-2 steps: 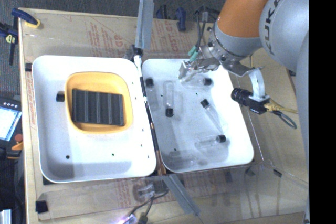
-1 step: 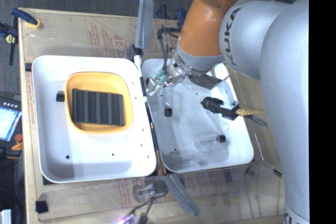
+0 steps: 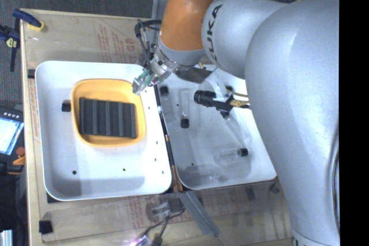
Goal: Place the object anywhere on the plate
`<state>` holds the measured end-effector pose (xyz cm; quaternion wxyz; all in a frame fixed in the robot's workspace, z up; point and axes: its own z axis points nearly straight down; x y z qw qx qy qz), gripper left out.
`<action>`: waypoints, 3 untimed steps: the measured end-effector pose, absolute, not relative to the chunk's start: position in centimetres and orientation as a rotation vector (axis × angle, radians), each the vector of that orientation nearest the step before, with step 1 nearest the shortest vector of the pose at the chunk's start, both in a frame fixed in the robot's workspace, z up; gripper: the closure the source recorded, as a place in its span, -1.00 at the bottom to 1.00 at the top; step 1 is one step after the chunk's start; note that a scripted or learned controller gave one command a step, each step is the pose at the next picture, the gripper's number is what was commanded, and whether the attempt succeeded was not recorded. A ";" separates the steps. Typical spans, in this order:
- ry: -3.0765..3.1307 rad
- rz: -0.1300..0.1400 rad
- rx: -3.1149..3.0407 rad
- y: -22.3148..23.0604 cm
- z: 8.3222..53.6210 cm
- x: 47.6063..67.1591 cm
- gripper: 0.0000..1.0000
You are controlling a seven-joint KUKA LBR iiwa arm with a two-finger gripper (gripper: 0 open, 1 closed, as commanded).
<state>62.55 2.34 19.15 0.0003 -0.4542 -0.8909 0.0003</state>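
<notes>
Yellow plate (image 3: 107, 87) with a dark ribbed insert is seen in the left bin (image 3: 57, 176). The end effector (image 3: 142, 82) is poised at its right rim; whether anything is grasped cannot be told. The object cannot be identified, so its handling cannot be judged.

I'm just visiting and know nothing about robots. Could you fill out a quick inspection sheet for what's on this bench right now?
Surface: wooden bench bearing two white bins, left bin and right bin, side by side.
Job's things: yellow plate in the left bin, with a dark ridged block on it.
Clutter: small black bits and clear tube-like items in the right bin; a small black piece beside the plate.
Hand: hand hovers at the plate's right rim; its fingers are too small to read.
Cables: wires at the bench's front edge.
Surroundings: blue clamp at the corner, a screen at left.
</notes>
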 end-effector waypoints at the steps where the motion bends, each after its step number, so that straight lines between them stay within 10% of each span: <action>1: -2.853 -0.001 -1.318 6.8 31.0 61.1 1.00; 2: -2.852 -0.001 -1.318 6.8 31.0 61.0 -1.00; 3: -2.808 0.002 -1.407 10.7 32.0 55.9 -1.00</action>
